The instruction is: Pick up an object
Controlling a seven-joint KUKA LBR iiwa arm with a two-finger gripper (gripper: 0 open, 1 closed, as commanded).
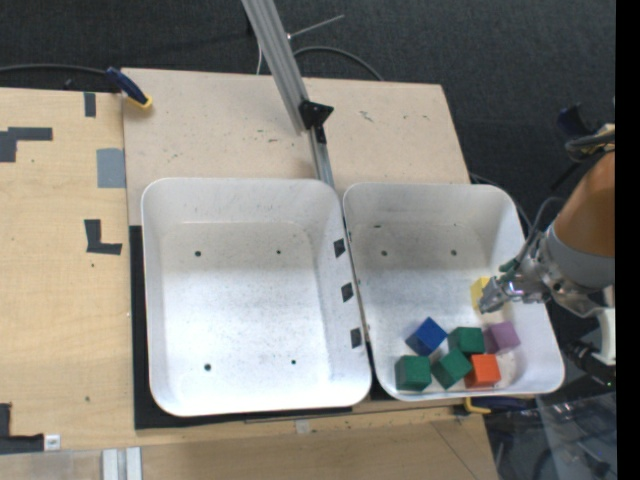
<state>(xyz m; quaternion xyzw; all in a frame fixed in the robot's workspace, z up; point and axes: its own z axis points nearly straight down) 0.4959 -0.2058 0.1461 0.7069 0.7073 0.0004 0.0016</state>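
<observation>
The right bin (430,208) holds several small blocks near its front right corner: a blue one (428,335), three green ones (413,372) (451,368) (466,341), an orange one (484,369), a purple one (503,336) and a yellow one (482,289) at the right wall. My gripper (497,296) hangs at the bin's right side, just over the yellow block and above the purple one. The yellow block is partly hidden by the gripper.
The left bin (240,298) lies beside the right one. A slanted metal rail (285,63) crosses the bench from the top down to the gap between the bins. The arm's orange band (598,213) sits at the right edge.
</observation>
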